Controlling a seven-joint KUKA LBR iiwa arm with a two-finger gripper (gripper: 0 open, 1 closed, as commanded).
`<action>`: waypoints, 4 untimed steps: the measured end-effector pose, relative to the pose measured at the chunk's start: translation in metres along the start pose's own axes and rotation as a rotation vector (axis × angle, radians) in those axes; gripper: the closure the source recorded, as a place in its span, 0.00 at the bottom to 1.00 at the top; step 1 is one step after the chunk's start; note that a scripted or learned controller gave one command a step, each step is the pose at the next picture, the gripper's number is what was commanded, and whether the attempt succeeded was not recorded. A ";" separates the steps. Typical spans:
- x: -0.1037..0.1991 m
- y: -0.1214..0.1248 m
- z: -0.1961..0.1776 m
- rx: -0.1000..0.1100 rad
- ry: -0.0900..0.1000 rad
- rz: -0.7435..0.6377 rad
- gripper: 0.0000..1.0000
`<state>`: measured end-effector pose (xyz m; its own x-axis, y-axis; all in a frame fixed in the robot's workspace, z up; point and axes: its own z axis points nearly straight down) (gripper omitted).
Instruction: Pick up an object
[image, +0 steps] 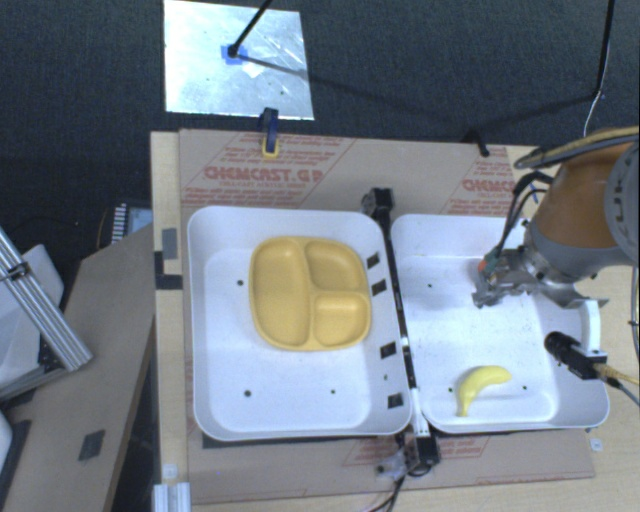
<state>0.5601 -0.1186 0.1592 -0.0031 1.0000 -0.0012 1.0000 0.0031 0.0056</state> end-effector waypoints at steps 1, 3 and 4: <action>0.007 0.000 -0.047 -0.001 0.000 -0.002 1.00; 0.058 0.021 -0.087 0.003 0.002 -0.006 1.00; 0.101 0.041 -0.074 0.003 0.002 -0.006 1.00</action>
